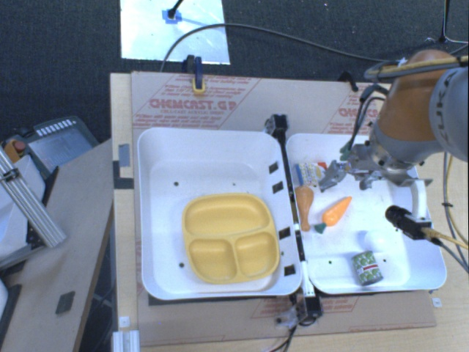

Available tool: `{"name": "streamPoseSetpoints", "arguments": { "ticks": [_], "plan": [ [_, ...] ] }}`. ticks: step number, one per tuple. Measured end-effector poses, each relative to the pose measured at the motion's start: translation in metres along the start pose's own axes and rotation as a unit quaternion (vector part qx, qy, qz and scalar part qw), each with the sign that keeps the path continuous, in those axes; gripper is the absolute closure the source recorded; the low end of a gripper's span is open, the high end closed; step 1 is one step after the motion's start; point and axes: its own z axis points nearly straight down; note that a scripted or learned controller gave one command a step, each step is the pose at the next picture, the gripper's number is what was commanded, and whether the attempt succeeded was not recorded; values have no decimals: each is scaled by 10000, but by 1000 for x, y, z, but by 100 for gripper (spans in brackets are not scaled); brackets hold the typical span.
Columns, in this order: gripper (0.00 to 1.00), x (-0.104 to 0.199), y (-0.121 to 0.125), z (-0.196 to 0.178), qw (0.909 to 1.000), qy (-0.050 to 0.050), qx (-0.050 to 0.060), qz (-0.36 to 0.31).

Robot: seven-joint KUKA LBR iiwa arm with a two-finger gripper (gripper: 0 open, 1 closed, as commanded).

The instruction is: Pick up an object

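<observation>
Your gripper (338, 176) over right white bin (432, 270), can't tell its state; orange plastic carrot (336, 211) just below it, apart.

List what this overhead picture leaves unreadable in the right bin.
- Gripper: small and blurred in the camera view; grasp state unclear.
- Packet beside it: partly covered by the gripper, print too small.
- Green can: label too small to read.
- Small white object: blends into right bin.

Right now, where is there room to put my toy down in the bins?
Bare floor runs across the left bin behind the yellow tray. In the right bin, a smaller patch lies between the carrot and the can. Its back end is crowded under the gripper.
</observation>
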Motion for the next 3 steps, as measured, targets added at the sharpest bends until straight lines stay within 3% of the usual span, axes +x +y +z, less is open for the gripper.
{"name": "streamPoseSetpoints", "arguments": {
  "ticks": [1,2,3],
  "plan": [
    [0,0,3,-6,10000,-5,-63,-9],
    [0,-3,13,44,10000,-2,-44,-3],
    [0,-8,18,86,9999,-36,-133,21]
  ]
}}
